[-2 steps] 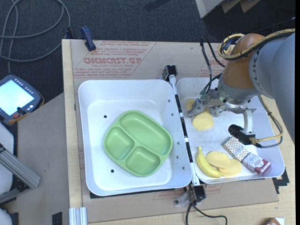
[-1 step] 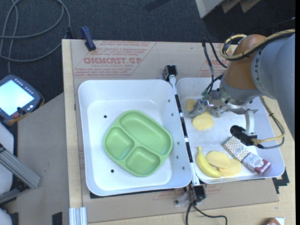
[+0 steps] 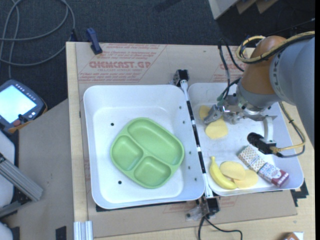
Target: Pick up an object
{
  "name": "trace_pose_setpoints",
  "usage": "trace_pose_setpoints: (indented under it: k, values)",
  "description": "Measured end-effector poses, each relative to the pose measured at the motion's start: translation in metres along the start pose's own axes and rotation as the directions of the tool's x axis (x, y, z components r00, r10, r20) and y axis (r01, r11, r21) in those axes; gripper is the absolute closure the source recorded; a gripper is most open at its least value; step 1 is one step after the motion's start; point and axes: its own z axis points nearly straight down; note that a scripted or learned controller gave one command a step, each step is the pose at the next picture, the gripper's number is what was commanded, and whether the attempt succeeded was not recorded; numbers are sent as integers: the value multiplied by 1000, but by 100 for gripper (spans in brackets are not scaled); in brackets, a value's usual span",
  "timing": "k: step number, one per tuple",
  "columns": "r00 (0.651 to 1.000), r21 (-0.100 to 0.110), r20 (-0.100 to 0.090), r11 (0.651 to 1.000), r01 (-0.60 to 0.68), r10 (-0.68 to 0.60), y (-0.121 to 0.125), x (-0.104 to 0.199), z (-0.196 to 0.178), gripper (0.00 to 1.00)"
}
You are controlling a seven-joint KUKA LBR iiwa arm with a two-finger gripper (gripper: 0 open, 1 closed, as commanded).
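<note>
**Two bins, one arm reaching into the right-hand one**

Several small objects lie in the right bin [image 3: 295, 149], any of which could serve as the thing to pick up. Closest to the gripper [image 3: 218, 115] is a flat pale-yellow disc [image 3: 216, 130], lying on the bin floor near the inner wall, just below the gripper's tip. A smaller yellow piece [image 3: 204, 112] sits just beside the gripper, toward the divider between the bins. Whether the gripper touches either one is too fine to tell, and its state cannot be told from this slanted overhead view: the wrist hides the tip.

Further toward the near edge of the same bin, a banana [image 3: 219, 174] curves along the inner wall, touching two overlapping yellow discs [image 3: 239, 174]. Beside those lies a patterned red-and-white carton [image 3: 263, 166], tilted on its side. These look scattered loosely, as items for grasp trials would be.

The grey arm [image 3: 295, 64] enters from the right, its orange band [image 3: 262, 64] above the wrist, angled down so the tool meets the bin floor from above. A black cable-ended part [image 3: 260, 142] hangs below the wrist.

The left bin [image 3: 95, 104] holds a green divided tray [image 3: 147, 152], well apart from the gripper. Both bins rest on a cardboard-covered bench [image 3: 125, 59].

Judging from the posture, the arm is at the grasp attempt, with nothing lifted yet.
</note>
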Motion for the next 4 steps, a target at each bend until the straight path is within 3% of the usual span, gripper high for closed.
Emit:
trace_pose_setpoints:
  k: [1, 3, 4]
  values:
    - [1000, 1, -1, 1000, 0, 0, -3, -8, 0, 0]
    - [1000, 3, -1, 1000, -1, 1, -15, 8, 0, 0]
    - [1000, -8, 0, 1000, -1, 1, -12, 8, -13, 100]
